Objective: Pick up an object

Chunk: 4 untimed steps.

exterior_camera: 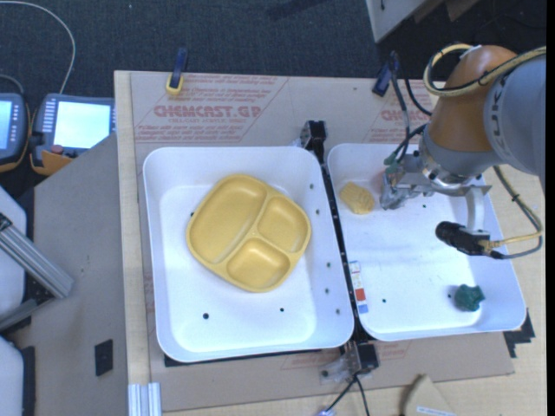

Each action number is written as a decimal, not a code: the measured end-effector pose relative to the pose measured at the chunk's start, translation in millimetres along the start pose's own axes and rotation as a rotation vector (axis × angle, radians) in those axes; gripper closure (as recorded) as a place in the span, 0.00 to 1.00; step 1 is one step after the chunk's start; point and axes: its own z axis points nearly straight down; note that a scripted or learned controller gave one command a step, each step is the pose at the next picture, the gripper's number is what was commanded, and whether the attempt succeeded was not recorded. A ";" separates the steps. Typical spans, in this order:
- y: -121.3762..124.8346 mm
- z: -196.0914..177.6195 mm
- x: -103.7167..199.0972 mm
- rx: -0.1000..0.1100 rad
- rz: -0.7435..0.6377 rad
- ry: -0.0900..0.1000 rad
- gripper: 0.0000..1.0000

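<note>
Gripper (392,191) low in right bin (416,315); yellow lump (356,198) just left of it; I cannot tell its opening.

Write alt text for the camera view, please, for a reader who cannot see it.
The gripper hangs low in the right bin beside a small yellow object; a green object lies near that bin's front corner. The left bin holds a yellow divided plate.
</note>
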 end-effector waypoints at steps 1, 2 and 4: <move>-6.0 -47.2 -4.1 -0.004 0.000 -0.001 1.00; -0.6 -91.4 -1.8 -0.004 -0.002 -0.001 1.00; -15.5 -129.8 51.0 0.003 -0.006 0.002 1.00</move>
